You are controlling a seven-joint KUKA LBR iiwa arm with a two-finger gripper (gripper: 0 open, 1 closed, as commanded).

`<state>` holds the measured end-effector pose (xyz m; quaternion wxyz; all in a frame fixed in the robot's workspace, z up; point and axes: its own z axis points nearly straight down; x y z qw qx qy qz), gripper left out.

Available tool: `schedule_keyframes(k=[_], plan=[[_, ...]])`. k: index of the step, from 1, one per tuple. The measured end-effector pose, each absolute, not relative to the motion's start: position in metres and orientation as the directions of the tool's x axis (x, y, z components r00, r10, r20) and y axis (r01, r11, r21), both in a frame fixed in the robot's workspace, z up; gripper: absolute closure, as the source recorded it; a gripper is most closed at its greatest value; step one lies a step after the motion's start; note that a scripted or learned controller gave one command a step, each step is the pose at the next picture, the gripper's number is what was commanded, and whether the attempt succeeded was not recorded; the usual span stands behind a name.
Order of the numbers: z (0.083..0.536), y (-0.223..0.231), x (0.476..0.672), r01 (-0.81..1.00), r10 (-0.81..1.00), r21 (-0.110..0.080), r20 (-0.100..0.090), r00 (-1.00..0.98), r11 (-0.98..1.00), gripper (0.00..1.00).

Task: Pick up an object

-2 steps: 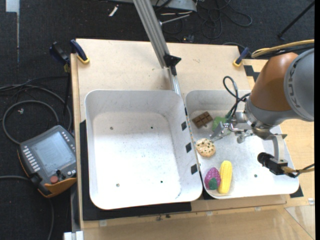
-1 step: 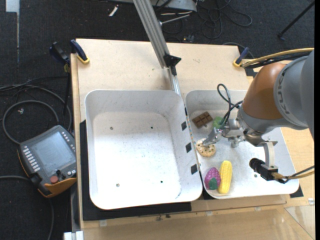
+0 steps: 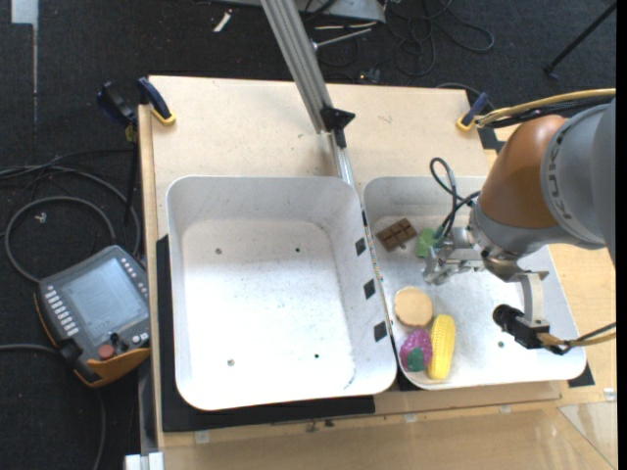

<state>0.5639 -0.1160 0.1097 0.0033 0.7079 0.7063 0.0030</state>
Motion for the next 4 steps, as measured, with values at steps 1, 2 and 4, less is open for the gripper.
schedule_keyframes(k=[1, 2, 4], plan=[[0.17, -0.113, 0.572, 1.0, 1.0, 0.007, -0.001, -0.003, 0.003, 1.0], [0.233, -0.112, 0.579, 1.0, 1.0, 0.008, -0.002, -0.004, 0.004, 1.0], [0.266, -0.056, 0.594, 1.0, 1.0, 0.003, 0.001, -0.008, 0.008, 1.0]])
